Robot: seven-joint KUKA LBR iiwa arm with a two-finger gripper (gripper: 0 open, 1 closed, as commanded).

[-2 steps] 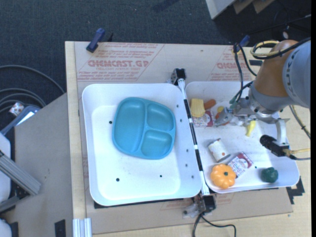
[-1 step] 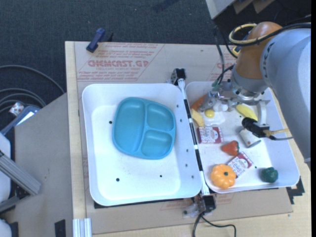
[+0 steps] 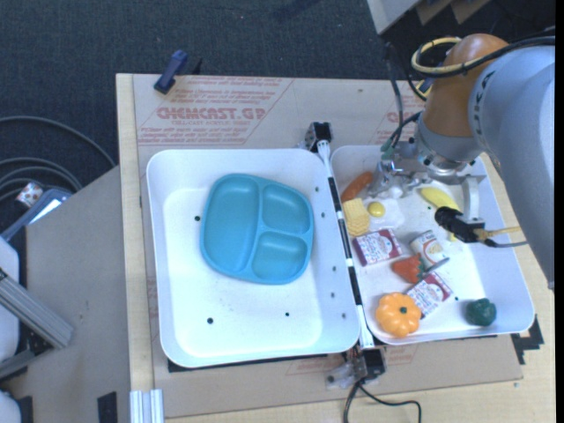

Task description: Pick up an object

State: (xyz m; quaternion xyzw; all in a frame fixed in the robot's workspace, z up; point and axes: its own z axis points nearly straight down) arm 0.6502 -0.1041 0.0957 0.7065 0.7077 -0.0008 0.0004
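Toy foods (image 3: 397,314) in right bin (image 3: 515,302), blue tray (image 3: 257,229) in left bin (image 3: 172,263), tool (image 3: 394,176) grip unclear.

Table (image 3: 220,104): tan board top with red print. Two shallow white bins rest on it side by side; the right bin (image 3: 511,311) lies under the fingers (image 3: 388,179), the left bin (image 3: 176,263) well away from them.

Dark carpet floor (image 3: 79,33) surrounds a brown bench (image 3: 220,108); grey cables (image 3: 44,161) lie at left.
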